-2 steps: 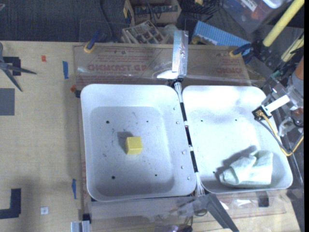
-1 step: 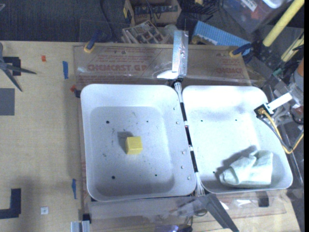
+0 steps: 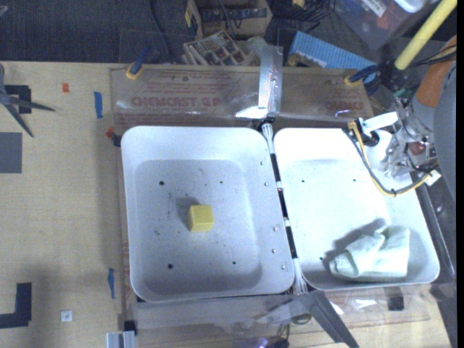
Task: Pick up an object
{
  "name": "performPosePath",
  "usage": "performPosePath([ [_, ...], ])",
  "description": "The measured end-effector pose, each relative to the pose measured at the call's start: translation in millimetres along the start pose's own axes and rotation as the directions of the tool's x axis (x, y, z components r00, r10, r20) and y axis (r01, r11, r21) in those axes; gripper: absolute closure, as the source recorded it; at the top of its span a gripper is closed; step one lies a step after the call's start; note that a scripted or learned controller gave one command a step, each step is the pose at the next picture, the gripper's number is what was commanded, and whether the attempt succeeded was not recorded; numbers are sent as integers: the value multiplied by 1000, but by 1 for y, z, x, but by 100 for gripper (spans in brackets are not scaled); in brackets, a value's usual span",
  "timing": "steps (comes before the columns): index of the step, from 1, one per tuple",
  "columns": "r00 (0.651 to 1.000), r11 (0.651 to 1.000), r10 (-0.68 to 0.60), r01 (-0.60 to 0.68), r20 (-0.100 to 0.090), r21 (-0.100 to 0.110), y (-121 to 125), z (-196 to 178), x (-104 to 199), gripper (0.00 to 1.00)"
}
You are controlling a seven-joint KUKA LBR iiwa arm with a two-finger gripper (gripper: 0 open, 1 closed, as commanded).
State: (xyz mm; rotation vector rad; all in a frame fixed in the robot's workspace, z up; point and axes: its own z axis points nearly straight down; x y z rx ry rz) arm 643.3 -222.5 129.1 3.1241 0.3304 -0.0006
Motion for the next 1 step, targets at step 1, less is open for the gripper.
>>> performPosePath([
  [1,991,991,-137,137,0,0,-18,-107,7,100],
])
